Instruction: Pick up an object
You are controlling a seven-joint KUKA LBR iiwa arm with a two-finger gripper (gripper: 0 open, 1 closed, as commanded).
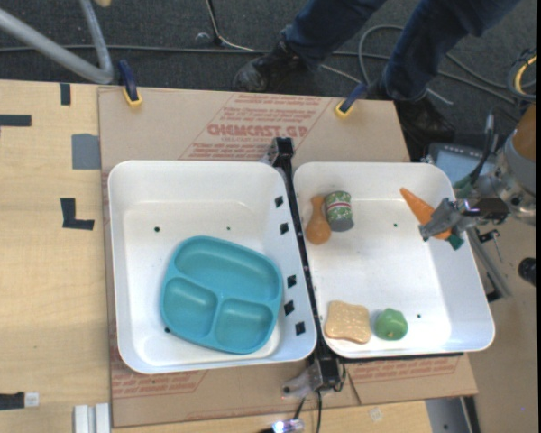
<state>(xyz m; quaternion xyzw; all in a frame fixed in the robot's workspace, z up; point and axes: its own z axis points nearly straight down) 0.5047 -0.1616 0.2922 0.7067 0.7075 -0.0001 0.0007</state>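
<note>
In the right bin (451, 327), nearest the camera, a cracker-like piece (348, 322) lies touching a green apple (391, 324). Farther back stand a small can (339, 211) and a tan gourd (317, 222). At the far right rim, the end effector (444, 224) sits beside an orange carrot (418, 206); whether it is parted or together, I cannot tell.

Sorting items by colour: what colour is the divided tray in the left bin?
Light blue, a turquoise shade; the divided tray shows plainly in the camera view.
</note>
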